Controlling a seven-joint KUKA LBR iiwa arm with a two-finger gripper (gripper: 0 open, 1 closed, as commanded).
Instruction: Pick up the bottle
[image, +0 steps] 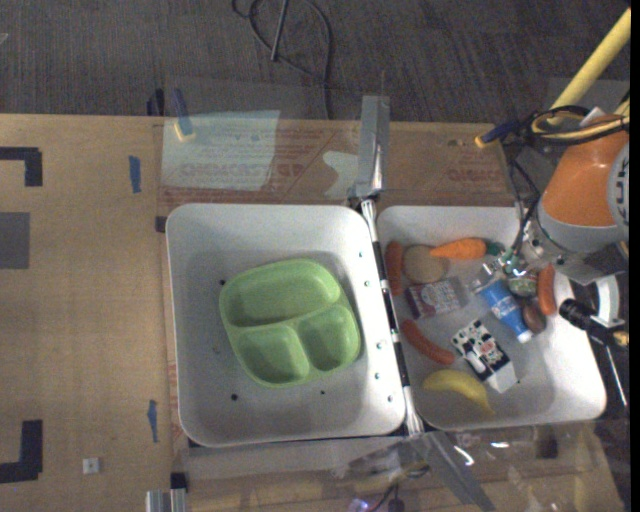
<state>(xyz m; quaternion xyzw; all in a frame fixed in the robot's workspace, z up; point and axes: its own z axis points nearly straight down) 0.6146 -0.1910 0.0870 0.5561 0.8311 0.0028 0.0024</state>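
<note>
Two shallow white bins side by side on a wooden worktop (80, 330). In the left bin (190, 250), a green three-compartment plate (290, 320), roughly centred. In the right bin (570, 390), a cluster of items: a clear bottle (438, 297) with a red-and-white label lying on its side near the bin's left wall, just near of a brown potato (423, 264) and an orange carrot (458, 249). To the bottle's right, a small blue-capped container (503, 308). Nearer, a red sausage-like piece (427, 342), a black-and-white patterned carton (484, 354) and a yellow banana (458, 388). Grey arm with orange band (585, 190) over the bin's far right corner. Tool (515, 265) low among the items, right of the bottle and apart from it; whether spread or closed, impossible to tell. Nothing visibly held.
</note>
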